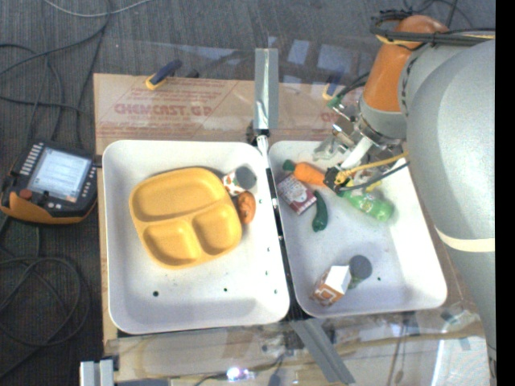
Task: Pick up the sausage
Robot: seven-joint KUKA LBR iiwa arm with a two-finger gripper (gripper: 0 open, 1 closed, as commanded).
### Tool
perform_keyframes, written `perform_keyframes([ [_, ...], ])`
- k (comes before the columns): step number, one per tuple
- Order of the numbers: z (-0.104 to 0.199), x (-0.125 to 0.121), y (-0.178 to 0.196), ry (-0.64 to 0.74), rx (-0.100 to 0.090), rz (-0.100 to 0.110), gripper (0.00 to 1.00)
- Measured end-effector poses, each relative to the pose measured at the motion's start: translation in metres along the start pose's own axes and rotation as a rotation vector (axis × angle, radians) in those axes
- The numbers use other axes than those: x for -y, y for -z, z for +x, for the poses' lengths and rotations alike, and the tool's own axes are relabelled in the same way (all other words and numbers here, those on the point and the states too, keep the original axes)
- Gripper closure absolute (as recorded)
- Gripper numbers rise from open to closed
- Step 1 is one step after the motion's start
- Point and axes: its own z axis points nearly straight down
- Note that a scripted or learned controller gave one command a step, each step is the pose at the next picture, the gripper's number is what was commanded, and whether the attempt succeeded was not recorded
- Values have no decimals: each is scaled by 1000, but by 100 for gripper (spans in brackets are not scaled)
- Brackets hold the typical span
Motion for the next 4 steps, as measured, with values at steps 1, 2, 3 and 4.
perform_keyframes([
  [1,58,26,1,63,0,-2,0],
  [2,57,26,8,64,7,-1,100],
  [3,76,68,1,278,-1,0,100],
  [4,138,95,24,557,-2,-3,100],
])
